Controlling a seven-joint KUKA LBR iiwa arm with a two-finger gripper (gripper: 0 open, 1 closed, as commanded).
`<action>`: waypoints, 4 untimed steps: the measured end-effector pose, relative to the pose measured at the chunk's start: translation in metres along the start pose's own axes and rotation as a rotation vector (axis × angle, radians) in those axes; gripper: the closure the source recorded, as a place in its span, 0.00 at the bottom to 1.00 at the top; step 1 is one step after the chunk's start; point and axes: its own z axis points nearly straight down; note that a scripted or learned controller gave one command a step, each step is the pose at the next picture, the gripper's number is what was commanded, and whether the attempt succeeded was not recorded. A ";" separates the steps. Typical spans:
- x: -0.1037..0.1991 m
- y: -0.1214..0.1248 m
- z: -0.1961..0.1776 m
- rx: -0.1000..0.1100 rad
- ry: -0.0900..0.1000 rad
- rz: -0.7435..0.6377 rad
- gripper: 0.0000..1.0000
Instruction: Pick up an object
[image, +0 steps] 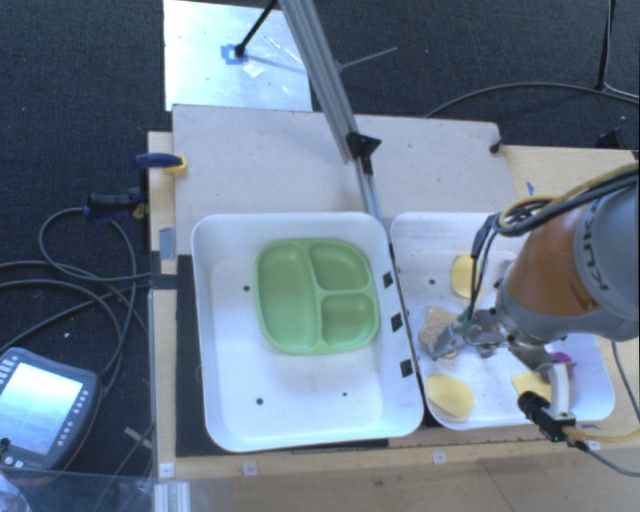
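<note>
Camera view: The bench carries two white bins side by side. The left bin holds a green divided plate, lying flat. The right bin holds several small items: a yellow piece near the front edge, another yellow piece toward the back, a yellow fragment beside the arm, and a tan crumpled object near the bin's left wall.

The arm reaches in from the right, and the pincer sits low over the right bin, at or just beside the tan crumpled object. Whether the pincer is wide or narrow cannot be told; the wrist hardware hides it.

Step in hand, as judged: approach or grasp attempt on the tan object. No lift is evident. The next move calls for closing on the object and raising it clear of the bin.

The tan object is irregular; no distinct long axis or pointing direction can be read.
</note>
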 end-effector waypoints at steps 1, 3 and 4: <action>0.000 0.001 -0.012 -0.005 -0.001 0.000 1.00; -0.009 -0.001 -0.115 -0.011 -0.003 -0.005 1.00; 0.001 0.003 -0.173 -0.012 -0.003 -0.007 1.00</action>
